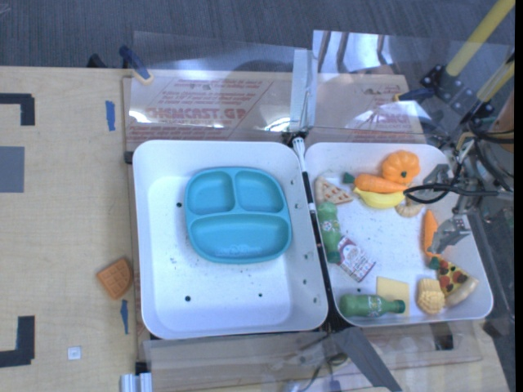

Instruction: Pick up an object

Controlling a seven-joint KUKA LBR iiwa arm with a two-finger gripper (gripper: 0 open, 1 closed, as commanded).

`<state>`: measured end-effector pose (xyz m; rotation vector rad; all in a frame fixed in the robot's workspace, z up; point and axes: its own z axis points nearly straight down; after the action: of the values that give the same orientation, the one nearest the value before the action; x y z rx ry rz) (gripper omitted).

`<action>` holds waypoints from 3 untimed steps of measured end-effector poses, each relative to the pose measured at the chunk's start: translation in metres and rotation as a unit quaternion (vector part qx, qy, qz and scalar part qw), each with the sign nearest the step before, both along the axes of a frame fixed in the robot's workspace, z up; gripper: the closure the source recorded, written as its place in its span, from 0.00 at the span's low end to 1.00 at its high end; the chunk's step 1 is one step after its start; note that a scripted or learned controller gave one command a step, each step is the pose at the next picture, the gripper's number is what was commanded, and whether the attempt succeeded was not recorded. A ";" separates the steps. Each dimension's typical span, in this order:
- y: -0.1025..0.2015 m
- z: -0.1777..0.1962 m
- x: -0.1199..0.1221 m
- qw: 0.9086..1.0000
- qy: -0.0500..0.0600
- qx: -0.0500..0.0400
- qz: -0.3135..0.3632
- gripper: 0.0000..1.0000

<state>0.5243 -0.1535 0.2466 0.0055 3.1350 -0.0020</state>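
The gripper hangs low over the right bin, near its right wall, amid black cables. Whether it is released or clenched cannot be told from this angle, and nothing can be seen in its grasp. It sits just beside a small carrot, which lies on the bin floor with its length running up and down the frame; contact between the two cannot be made out.

A pizza slice lies just below the gripper, with a corn cob touching it. Along the near edge are a cheese block and a green bottle on its side. A pumpkin and banana crowd the far corner, well apart from the gripper.

The left bin holds a blue divided plate. Both bins rest on a pale wooden bench, where a waffle lies outside the left bin. Clear plastic sheeting stands behind the bins, with grey carpet beyond.
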 end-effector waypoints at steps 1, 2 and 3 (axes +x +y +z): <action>-0.046 -0.076 0.044 1.000 0.003 0.001 -0.010 0.00; -0.034 -0.149 0.097 0.997 -0.001 0.000 -0.077 0.00; -0.072 -0.158 0.047 0.997 -0.001 0.000 -0.079 0.00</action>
<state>0.5715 -0.2255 0.0886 0.2521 3.1228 -0.0041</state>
